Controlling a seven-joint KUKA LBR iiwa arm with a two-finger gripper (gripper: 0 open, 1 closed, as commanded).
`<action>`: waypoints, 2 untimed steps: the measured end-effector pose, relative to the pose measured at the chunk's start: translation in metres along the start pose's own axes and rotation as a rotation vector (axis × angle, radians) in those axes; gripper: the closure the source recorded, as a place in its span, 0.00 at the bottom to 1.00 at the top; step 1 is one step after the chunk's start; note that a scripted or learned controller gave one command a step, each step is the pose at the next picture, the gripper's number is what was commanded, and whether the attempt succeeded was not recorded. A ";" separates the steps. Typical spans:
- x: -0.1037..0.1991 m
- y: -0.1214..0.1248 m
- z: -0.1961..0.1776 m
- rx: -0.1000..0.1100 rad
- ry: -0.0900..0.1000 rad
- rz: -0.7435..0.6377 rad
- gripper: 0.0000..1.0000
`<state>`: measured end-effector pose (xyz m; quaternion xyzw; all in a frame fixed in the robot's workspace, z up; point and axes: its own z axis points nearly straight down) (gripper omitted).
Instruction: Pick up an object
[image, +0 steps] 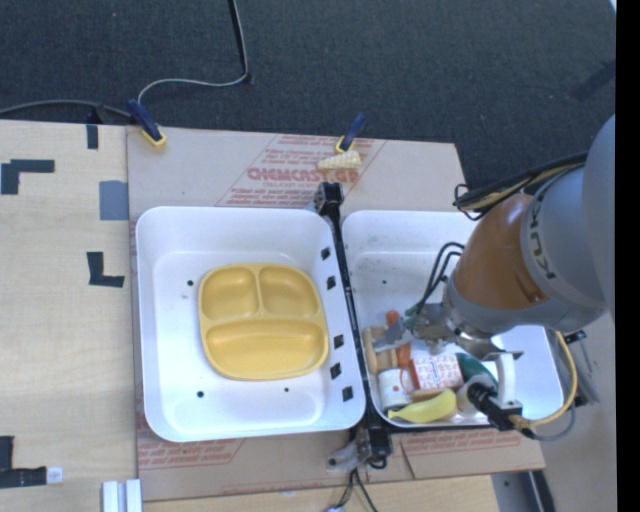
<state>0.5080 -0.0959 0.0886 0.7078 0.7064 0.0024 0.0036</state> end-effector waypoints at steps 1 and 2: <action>0.005 0.003 -0.013 -0.002 0.012 -0.005 1.00; 0.061 -0.022 -0.169 0.006 0.002 -0.004 1.00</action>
